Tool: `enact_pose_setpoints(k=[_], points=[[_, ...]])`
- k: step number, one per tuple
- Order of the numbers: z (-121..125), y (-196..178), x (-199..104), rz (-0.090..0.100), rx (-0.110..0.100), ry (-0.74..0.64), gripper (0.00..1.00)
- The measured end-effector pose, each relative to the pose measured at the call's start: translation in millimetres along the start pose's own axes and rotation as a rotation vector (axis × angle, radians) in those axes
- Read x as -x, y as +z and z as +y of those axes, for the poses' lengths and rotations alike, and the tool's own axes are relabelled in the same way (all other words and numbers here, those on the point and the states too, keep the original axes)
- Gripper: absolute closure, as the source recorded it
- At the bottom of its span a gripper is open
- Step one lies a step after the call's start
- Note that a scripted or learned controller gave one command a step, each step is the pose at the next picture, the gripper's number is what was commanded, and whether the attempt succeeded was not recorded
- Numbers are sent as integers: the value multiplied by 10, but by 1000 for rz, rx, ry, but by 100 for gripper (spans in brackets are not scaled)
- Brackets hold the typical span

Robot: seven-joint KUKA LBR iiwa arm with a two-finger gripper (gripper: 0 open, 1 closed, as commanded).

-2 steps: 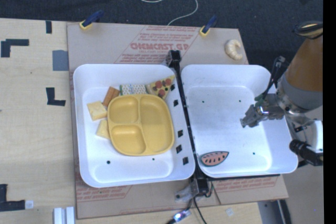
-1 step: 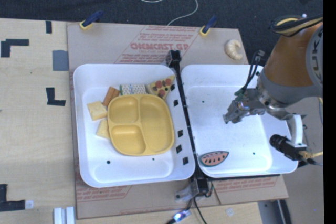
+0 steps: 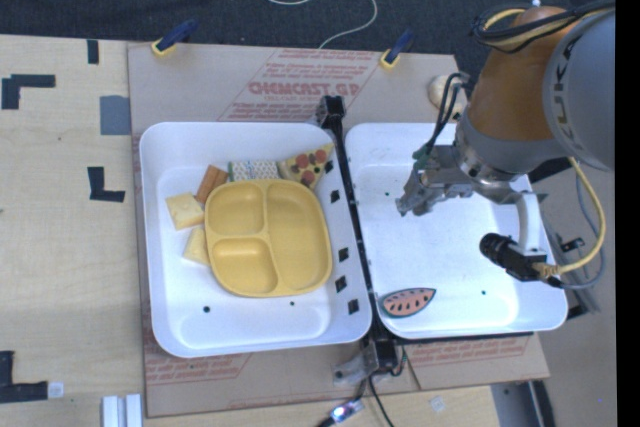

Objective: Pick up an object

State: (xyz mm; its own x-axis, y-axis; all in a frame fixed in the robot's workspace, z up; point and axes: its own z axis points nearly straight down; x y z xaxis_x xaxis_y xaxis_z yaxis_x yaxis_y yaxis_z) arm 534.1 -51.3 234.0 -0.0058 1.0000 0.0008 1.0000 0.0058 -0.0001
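Since the watermelon slice (image 3: 408, 301) lies flat at the near edge of the right bin (image 3: 520, 315), it looks thin, light, stiff, prob. slick; pinch across its curved rind. Gripper (image 3: 415, 200) hovers above, well apart; grip state can't tell.

Bench (image 3: 60, 215): pale wood, black marks.
Cardboard sheet (image 3: 290, 90): lies flat on the bench, clipped at its far edge.
White bins (image 3: 160, 245): two, side by side on the cardboard.
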Motion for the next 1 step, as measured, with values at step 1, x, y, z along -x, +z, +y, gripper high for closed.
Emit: enact_pose_setpoints(k=[1], points=[[228,119,-530,-1,-1,0,100]])
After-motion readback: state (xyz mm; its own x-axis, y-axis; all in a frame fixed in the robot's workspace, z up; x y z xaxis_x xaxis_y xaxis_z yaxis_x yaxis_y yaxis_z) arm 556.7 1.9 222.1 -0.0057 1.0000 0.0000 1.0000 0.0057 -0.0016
